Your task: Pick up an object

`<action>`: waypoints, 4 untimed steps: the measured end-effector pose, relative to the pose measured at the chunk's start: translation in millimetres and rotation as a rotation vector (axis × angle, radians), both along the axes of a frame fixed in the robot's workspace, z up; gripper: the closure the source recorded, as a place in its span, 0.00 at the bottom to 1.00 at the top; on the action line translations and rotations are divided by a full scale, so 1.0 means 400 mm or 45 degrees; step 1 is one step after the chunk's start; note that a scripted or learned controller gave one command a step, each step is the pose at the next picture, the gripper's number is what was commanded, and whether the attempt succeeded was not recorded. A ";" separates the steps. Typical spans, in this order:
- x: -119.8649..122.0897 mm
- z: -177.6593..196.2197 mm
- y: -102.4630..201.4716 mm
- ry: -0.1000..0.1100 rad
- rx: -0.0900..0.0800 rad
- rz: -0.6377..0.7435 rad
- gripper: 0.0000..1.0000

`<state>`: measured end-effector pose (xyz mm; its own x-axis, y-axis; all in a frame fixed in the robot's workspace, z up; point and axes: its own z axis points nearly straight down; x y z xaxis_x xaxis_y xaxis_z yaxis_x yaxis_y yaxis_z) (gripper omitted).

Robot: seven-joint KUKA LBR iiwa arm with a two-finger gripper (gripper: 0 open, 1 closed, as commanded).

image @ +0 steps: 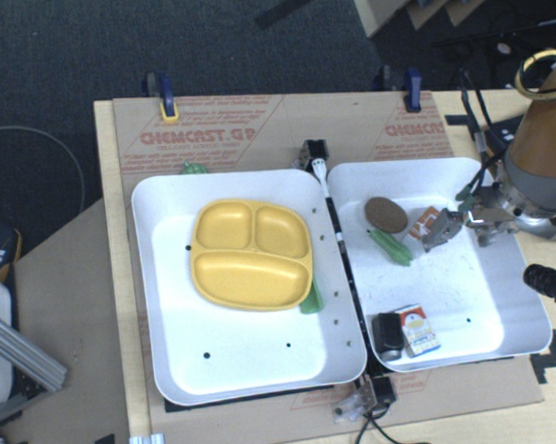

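On the bench stood two white bins side by side, the left bin [170, 298] holding one yellow divided plate [252, 254] with three compartments and one green piece [310, 302] whose greater part lay under the plate's near right edge. The right bin [489, 297] held five things: one brown oval lump [386, 213] near its far left corner, one green stick [390, 245] slanting just beside and in front of the lump, one small orange and white object [429, 222], one small black block [388, 332] and one red and white carton [419, 330] touching it at the near left corner. The orange and white object was small, irregular and partly dark at its right side, lying just right of the brown lump. The gripper [440, 232] reached in from the right with its tips at that object; whether the claw was spread or clenched on it could not be told, since the fingers were blurred and merged with it. The arm [542, 158] was cut off by the right edge.
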<state>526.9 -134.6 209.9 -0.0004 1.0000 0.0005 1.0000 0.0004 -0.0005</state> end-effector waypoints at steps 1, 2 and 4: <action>-0.118 0.487 0.012 -0.027 -0.006 0.002 0.00; -0.116 0.489 0.013 -0.009 -0.004 0.003 1.00; -0.120 0.157 0.320 0.009 0.003 0.010 1.00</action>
